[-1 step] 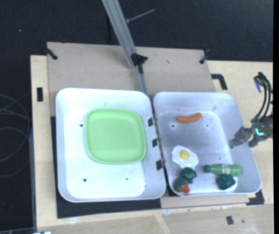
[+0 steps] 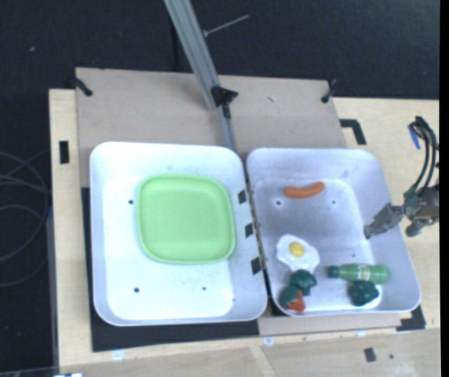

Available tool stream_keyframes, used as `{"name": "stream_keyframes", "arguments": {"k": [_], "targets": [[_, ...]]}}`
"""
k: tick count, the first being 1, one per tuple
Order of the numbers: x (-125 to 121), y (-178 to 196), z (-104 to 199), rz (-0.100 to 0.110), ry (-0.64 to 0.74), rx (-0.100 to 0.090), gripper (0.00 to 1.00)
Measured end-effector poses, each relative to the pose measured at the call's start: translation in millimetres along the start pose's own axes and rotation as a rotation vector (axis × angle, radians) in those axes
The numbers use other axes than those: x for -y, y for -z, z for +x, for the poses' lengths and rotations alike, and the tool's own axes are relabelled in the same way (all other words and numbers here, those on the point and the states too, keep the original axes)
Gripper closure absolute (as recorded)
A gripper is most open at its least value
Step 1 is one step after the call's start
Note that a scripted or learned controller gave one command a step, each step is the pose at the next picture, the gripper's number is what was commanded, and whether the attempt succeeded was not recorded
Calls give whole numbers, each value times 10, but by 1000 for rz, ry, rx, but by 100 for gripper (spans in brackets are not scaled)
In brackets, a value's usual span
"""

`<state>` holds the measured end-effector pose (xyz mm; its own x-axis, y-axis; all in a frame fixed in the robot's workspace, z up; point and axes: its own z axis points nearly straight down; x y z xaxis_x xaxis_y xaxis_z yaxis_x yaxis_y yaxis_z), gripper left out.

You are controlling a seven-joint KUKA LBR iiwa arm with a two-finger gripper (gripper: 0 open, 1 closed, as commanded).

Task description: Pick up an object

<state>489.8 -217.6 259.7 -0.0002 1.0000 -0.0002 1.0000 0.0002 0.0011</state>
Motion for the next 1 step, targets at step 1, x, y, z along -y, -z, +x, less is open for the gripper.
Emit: {"name": "stream_keyframes", "arguments": {"k": [1], "targets": [[6,-616,41,6,0,-1,0]]}}
